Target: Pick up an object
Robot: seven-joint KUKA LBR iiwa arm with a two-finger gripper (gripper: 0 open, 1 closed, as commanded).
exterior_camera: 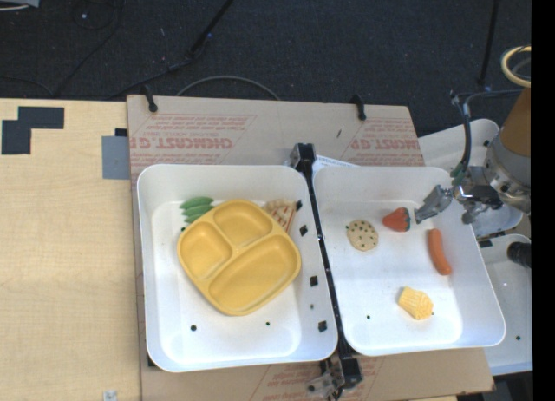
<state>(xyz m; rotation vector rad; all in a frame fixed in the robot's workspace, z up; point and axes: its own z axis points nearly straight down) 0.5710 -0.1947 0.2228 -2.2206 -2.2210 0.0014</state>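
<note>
The right bin (486, 330) holds a round speckled cookie (362, 235), a red strawberry (397, 220), an orange sausage (440, 251) and a yellow ridged block (416, 303). My gripper (453, 208) hangs over the bin's upper right part, just above the sausage and to the right of the strawberry. It is open, with one grey finger (430, 205) reaching toward the strawberry and nothing between the two fingers.
The left bin (156, 321) carries a yellow divided plate (240, 254), with a green leafy piece (197, 207) and a tan ridged piece (281, 213) tucked behind it. A black divider (319, 260) runs between the bins. Cardboard (260, 134) lies under both.
</note>
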